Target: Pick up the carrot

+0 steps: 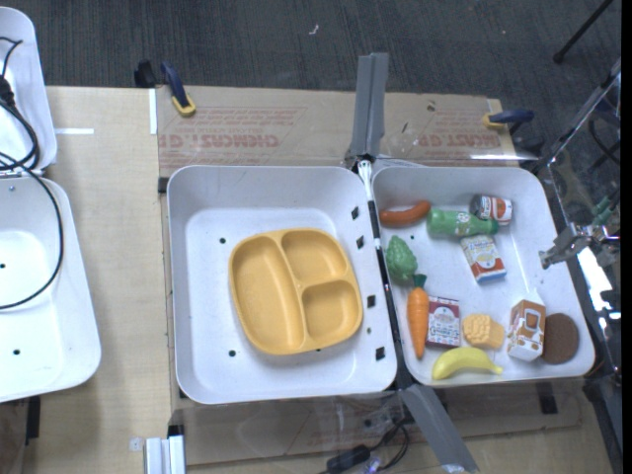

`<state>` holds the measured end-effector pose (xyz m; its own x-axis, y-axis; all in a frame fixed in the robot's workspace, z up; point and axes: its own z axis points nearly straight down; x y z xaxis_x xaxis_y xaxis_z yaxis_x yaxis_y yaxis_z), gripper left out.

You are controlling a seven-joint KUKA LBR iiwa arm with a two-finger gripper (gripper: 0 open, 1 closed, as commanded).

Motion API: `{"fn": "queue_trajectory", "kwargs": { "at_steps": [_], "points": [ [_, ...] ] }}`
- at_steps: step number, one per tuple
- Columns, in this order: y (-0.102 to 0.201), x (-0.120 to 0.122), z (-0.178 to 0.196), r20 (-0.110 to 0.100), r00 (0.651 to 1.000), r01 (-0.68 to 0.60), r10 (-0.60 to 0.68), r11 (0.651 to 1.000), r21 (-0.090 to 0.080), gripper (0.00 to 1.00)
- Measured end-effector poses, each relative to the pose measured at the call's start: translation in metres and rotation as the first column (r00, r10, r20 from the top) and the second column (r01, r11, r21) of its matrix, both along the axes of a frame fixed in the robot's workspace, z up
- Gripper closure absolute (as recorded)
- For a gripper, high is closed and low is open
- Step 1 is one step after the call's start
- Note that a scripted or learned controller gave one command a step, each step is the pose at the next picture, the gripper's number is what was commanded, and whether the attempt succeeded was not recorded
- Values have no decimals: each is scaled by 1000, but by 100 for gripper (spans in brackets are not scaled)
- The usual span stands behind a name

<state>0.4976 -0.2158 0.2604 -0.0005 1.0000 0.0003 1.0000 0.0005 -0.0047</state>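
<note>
Left bin [180, 265]: holding a yellow divided plate [296, 289] lying flat near its middle, probably the drop-off dish, well apart from the food.

Right bin [538, 181]: crowded with toy food. Along its left wall, from far to near: a sausage [405, 213], a leafy green piece [401, 262], then the carrot [418, 321], lying lengthwise with its green top touching or just beside the leafy piece and its tip pointing to the near rim. Just beside the carrot on its right, a red carton [443, 322], apparently touching; below that, a banana [466, 363]. Little free space judged on either long side, so probably best gripped across the narrow width, from above.

Further right: a green bottle [461, 224], a can [491, 208], a small carton [484, 259], a waffle-like biscuit [483, 331], a juice carton [526, 329], a brown disc [561, 337].

At the right rim: a grey metal part, taken to be the gripper [561, 252], well apart from the carrot; whether apart or together cannot be told. Pick judged not yet begun.
</note>
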Motion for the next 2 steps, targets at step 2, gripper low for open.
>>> {"fn": "queue_trajectory", "kwargs": {
  "at_steps": [2],
  "points": [
    [116, -18, -162, -1, 991, -131, 131, 991, 1, 0]
  ]
}}
